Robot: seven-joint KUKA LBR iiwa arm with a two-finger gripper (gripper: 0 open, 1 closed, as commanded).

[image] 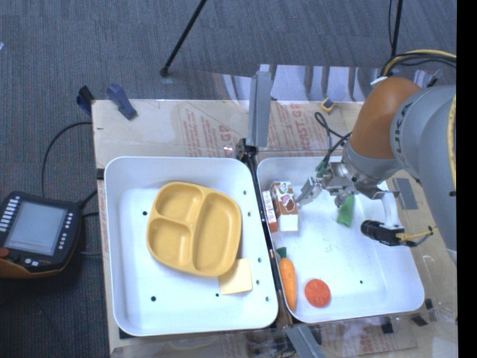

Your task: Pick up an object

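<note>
Camera view has the gripper [317, 187] low in the right white bin [387, 289], its fingers spread and grasping nothing. Just at their nine o'clock stands the small printed carton [284, 198], upright beside the bin's left wall, the likeliest pick

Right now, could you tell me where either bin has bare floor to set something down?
In the right bin, the floor between the orange disc and the far right wall is bare. In the left bin, a strip lies free left of and below the yellow plate. It is crowded by the divider: cartons, carrot, green piece and the tool.
</note>
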